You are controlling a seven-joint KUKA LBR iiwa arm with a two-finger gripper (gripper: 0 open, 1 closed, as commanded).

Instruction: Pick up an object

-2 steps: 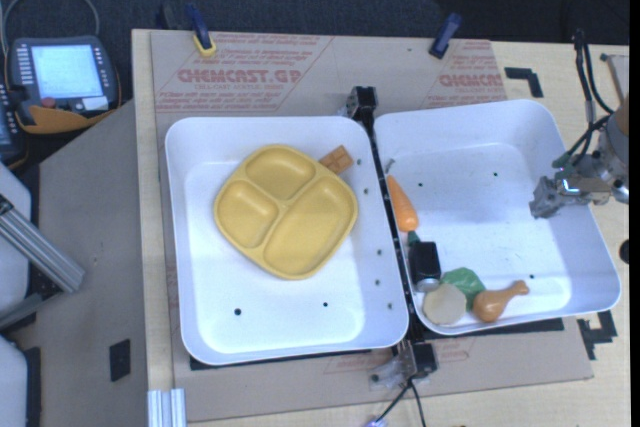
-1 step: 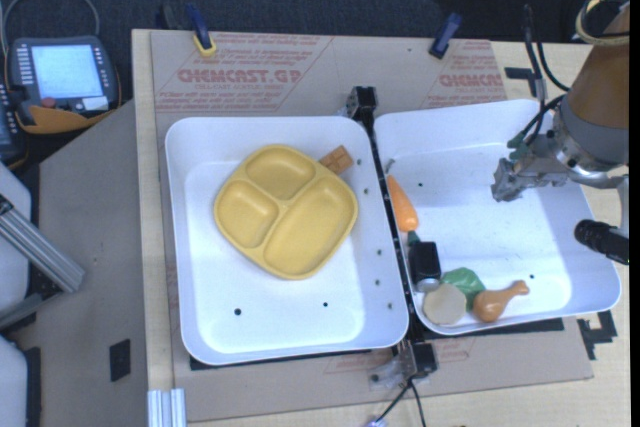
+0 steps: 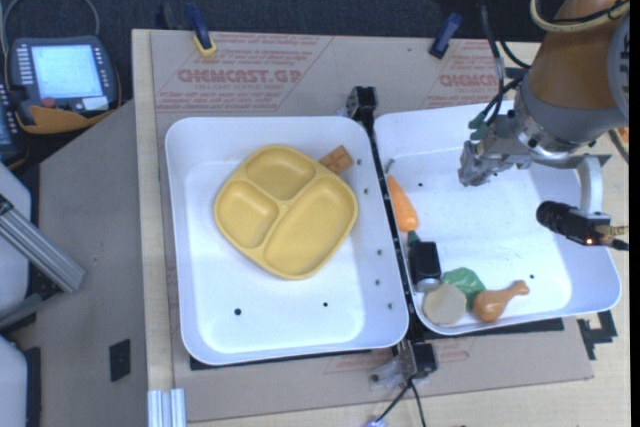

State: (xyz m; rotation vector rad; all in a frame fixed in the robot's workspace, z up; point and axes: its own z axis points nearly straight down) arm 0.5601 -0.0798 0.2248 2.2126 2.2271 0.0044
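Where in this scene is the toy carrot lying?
The carrot lies in the right bin, against its left wall, just above a small black block.

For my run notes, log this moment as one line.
gripper: over right bin, holding nothing seen | carrot, drumstick: right bin | yellow plate: left bin

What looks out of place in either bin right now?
The carrot lies on the divider between the bins rather than flat inside one. A small brown block is tucked partly under the yellow tray. The other items crowd the right bin's near-left corner.
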